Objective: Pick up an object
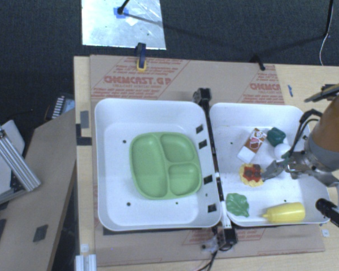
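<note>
Small red-and-yellow plastic toy food piece [251,174], judged light and rigid, is best pinched across its edges; whether the gripper [269,170] just beside it is spread cannot be told.

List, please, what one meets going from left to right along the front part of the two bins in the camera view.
Green divided plate → green leafy piece → yellow bottle-shaped thing.

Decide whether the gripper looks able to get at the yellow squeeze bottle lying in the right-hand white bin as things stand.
Probably yes. The yellow squeeze bottle lies uncovered near the front wall of the right-hand white bin, nothing on top of it, and the gripper is already over that bin, close by.
</note>
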`<state>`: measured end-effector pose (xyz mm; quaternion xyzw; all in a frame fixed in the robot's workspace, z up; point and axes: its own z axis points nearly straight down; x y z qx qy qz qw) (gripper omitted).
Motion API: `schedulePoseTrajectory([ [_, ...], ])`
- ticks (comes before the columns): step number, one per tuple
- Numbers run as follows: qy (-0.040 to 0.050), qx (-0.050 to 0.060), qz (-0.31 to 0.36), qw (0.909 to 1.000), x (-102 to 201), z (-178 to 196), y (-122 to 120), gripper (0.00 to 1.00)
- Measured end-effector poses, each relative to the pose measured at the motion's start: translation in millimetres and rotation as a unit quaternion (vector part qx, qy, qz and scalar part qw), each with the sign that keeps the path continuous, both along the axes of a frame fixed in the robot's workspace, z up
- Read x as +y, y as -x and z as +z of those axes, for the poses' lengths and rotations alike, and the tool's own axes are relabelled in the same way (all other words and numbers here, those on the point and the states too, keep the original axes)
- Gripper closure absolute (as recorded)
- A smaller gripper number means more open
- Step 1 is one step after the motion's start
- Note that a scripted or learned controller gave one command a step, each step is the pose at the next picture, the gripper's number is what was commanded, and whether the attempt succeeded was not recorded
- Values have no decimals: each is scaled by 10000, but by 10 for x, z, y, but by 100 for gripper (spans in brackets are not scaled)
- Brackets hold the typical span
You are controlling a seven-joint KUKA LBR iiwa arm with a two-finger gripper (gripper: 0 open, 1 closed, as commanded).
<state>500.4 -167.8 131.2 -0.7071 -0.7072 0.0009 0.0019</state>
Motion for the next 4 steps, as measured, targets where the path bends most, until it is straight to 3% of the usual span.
schedulePoseTrajectory([
  [1, 1, -32, -4, 10000, 0, -467, -14, 0],
  [2, 1, -62, 3, 10000, 6, -332, -38, 100],
  [4, 19, -52, 18, 10000, -5, 550, -96, 100],
])
